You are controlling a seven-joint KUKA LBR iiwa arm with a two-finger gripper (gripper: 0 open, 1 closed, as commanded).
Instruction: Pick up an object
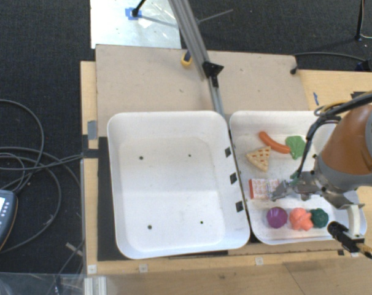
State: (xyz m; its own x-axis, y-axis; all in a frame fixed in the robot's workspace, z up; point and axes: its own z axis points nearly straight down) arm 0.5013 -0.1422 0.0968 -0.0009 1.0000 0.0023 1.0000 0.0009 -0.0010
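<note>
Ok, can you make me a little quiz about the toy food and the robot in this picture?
1. True or false: the purple toy lies in the left bin.
2. Which toy sits right next to the purple one? A) the orange toy B) the sausage C) the cheese wedge
3. Fill the gap: the gripper is over the ___ bin.

Key
1. False. It lies in the right bin, near the front edge.
2. A. The orange toy is beside it, then a dark green toy.
3. Right. It hangs above a small printed card.
</note>
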